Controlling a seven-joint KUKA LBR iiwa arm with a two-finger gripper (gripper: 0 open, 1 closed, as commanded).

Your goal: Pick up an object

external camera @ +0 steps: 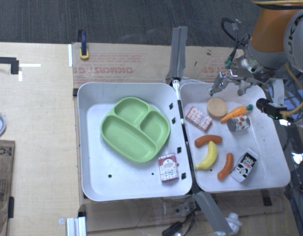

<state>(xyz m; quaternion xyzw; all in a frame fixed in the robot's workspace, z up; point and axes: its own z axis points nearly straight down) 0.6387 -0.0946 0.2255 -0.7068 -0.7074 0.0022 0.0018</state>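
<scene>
My gripper (229, 86) hangs over the far edge of the right bin (274, 146), open, with nothing between its fingers. Just below it lie a tan round bun (217, 107) and an orange carrot (234, 113). Further forward in this bin are a pink carton (198, 118), a small can (239, 123), an orange sausage (208, 140), a banana (208, 156), a second sausage (225, 166) and a black-and-white milk carton (244, 165).
The left bin (90, 146) holds a green divided plate (135, 129) and a small red-and-white carton (167, 167). A grey divider post (178, 53) stands between the bins at the back. The arm's orange band (277, 26) fills the upper right.
</scene>
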